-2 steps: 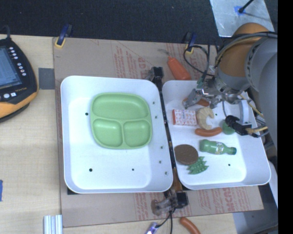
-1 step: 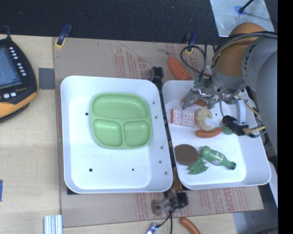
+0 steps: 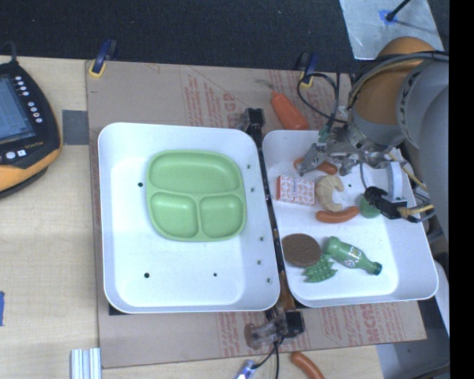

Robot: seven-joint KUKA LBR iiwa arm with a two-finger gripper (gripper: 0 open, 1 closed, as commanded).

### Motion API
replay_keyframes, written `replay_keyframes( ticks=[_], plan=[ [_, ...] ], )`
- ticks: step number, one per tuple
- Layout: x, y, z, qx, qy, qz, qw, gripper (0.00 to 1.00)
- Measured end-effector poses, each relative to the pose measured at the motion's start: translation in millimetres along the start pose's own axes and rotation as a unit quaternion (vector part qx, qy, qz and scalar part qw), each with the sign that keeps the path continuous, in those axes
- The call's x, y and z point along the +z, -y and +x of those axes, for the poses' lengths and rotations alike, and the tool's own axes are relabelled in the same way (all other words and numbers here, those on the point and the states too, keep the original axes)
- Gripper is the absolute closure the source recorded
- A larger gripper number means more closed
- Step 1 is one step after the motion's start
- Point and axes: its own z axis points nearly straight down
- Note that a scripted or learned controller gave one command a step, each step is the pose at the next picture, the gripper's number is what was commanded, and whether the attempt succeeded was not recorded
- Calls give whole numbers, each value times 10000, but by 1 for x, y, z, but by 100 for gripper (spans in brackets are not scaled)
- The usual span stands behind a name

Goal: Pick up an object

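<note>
Orange toy carrot (image 3: 314,164) lies right under my gripper (image 3: 329,153) in the right white bin (image 3: 411,287); grip unreadable.

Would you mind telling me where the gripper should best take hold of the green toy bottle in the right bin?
Probably across the wide body of the green bottle, coming straight down. It lies on its side on the right bin floor, neck pointing right, with bare floor along both long sides for the fingers; the leafy green piece sits near its base.
</note>
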Motion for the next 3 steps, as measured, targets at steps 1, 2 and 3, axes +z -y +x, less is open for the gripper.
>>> replay_keyframes(
  ticks=[1, 2, 3],
  plan=[
    [0, 1, 15, -7, -11, 34, 10000, 0],
    [0, 82, -28, -27, -41, 18, 10000, 0],
    [-10, 82, -31, -40, -11, 16, 10000, 100]
  ],
)
